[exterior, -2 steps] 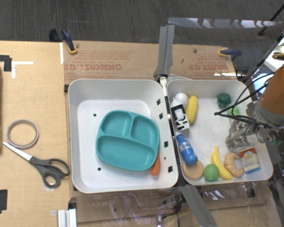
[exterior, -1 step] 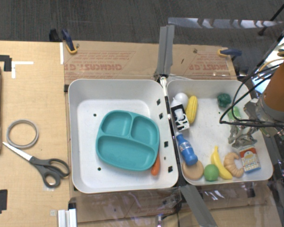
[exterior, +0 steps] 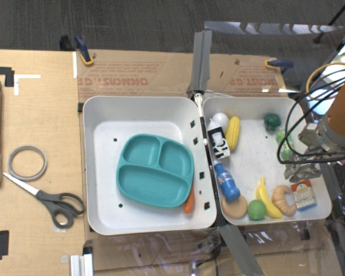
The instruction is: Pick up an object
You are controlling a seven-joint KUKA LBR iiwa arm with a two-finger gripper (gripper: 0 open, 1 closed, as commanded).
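My gripper (exterior: 301, 171) hangs over the right side of the right bin (exterior: 250, 154), reaching in from the right. Just below it lie a small red and white carton (exterior: 304, 196) and a croissant (exterior: 283, 200). A banana (exterior: 265, 196), a green ball (exterior: 256, 210) and a brown disc (exterior: 234, 207) lie along the bin's front. A blue bottle (exterior: 225, 181), a corn cob (exterior: 233, 132) and a dark green piece (exterior: 271, 121) lie farther left and back. I see nothing held in the gripper.
The left bin (exterior: 103, 154) holds a teal divided plate (exterior: 155, 171) with a carrot (exterior: 188, 202) at its front right corner. Scissors (exterior: 52, 201) and a tape roll (exterior: 27, 162) lie on the bench to the left. Cables (exterior: 310, 96) loop beside the arm.
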